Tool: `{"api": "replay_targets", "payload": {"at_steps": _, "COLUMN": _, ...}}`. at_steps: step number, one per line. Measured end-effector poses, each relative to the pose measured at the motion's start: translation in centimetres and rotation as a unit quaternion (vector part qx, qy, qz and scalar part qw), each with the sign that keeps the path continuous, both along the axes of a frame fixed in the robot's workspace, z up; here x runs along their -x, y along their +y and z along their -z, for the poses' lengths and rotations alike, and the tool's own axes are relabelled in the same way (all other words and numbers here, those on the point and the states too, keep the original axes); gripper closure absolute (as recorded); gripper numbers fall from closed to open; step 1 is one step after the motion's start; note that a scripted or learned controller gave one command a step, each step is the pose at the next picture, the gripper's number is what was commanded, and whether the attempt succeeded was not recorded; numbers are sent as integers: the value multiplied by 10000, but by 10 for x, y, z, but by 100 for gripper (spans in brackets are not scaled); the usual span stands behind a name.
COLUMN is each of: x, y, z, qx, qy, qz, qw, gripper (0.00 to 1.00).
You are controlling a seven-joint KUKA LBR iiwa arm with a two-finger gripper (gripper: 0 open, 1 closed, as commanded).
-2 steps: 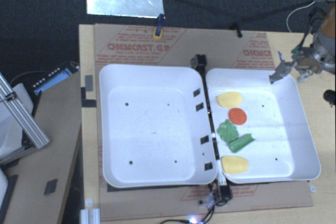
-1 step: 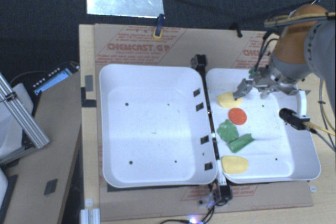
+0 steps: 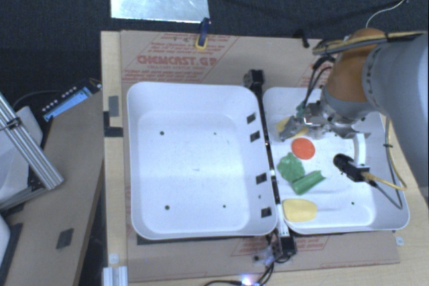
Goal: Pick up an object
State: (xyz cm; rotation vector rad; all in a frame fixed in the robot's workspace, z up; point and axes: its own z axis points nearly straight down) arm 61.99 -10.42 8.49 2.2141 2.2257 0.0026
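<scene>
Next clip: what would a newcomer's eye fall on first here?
The big grey arm with its orange band, reaching into the right bin from the right. Next to its gripper lies a bright cluster: a red disc, green pieces and a yellow lump near the front wall.

Five small pieces, all lying in the left half of the right bin [image 3: 352,207]. Around the middle of the group, a red-orange disc [image 3: 303,149], round and flat, face up. Just below it, a dark green leafy piece [image 3: 289,166], lying flat. Touching that one's lower right edge, a lighter green elongated piece [image 3: 308,181], set at a slant. Nearer the bin's front wall and apart from the greens, a pale yellow oval [image 3: 299,209]. Above the disc, close to the left wall, a small yellow piece [image 3: 282,125], partly hidden, shape unclear.
</scene>
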Motion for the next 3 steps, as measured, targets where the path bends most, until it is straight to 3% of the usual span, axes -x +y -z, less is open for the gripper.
{"api": "replay_targets", "payload": {"at_steps": 1, "x": -1, "y": 0, "z": -10, "qx": 0, "qy": -4, "qz": -2, "qw": 10000, "gripper": 100}}
{"api": "replay_targets", "payload": {"at_steps": 3, "x": 8, "y": 18, "z": 1, "qx": 0, "qy": 15, "qz": 14, "qw": 10000, "gripper": 100}}
